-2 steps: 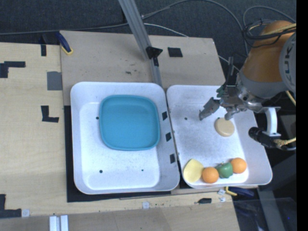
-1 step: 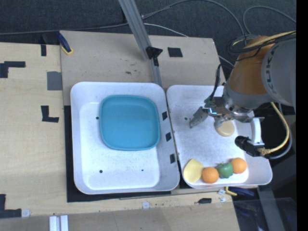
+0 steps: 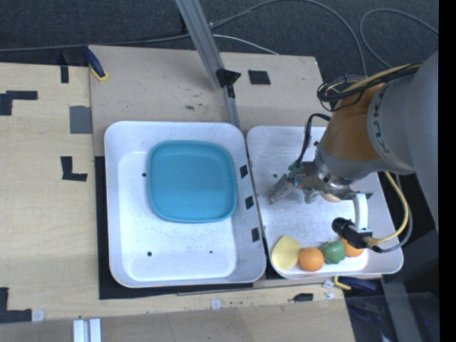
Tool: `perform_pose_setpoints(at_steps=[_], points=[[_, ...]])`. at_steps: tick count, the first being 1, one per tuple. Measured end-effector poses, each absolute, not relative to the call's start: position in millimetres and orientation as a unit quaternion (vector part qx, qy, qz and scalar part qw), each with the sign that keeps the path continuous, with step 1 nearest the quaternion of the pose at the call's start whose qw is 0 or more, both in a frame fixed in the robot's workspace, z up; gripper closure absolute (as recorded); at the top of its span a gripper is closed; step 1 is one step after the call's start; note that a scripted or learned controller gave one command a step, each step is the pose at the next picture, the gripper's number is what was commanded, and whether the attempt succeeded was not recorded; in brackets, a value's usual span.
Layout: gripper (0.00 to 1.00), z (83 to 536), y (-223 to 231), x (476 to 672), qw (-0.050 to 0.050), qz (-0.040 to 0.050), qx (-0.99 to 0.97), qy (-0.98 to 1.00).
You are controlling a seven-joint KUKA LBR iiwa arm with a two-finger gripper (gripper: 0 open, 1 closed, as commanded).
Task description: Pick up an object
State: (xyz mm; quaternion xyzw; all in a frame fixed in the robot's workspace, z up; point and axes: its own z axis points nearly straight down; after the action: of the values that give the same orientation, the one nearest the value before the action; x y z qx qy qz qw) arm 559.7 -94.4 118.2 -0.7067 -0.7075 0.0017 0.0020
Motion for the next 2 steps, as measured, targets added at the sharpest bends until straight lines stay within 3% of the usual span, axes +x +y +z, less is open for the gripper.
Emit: perform_pose_setpoints(at_steps=[1, 2], points=[[1.0, 130.8, -94.7, 560.8, 0.0, 0.0003, -0.707, -0.707], [1.0, 190.1, -92.4, 554.8, -0.002, -0.0015, -0.707, -0.707]])
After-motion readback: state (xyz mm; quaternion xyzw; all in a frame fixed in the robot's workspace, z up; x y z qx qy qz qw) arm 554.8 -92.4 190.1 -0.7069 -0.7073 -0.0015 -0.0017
